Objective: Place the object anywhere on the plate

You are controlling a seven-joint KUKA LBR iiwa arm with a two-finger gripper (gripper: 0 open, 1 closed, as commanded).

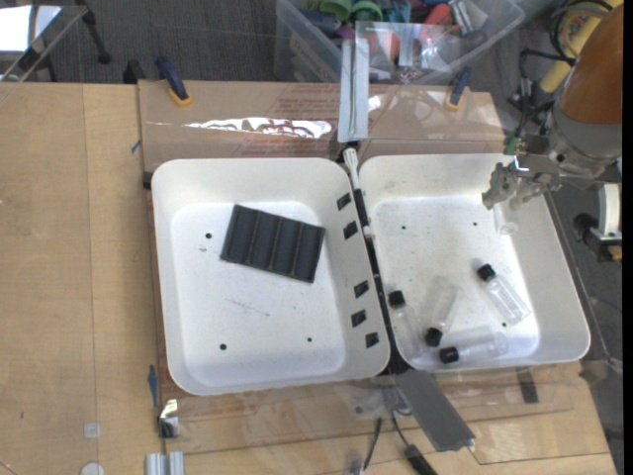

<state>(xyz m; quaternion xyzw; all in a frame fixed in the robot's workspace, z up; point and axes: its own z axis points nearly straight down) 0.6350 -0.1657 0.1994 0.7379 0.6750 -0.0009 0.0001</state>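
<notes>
White plastic forms the two shallow bins that sit side by side on the wooden worktop (59, 265), touching along their inner rims. In the left bin (173, 364) a dark ribbed rectangular plate (272, 242) lies flat, slightly tilted, toward the bin's far edge and near its middle. The right bin (569, 339) holds several clear plastic vials with black caps: one vial (499, 290) lies near the right edge, another (439, 310) lies slanted near the middle, a third (475, 348) rests along the near edge, and a lone black cap (396, 299) sits close to the left rim. The arm (593, 77), grey with an orange band, reaches in over the far right corner of the right bin, and its tool (509, 198) hangs above that corner, well apart from the vials below; whether it is spread or pressed together cannot be told, and nothing can be made out in it. Beyond the bins, a clear tub of coloured items (396, 8) stands at the far edge of the worktop.
</notes>
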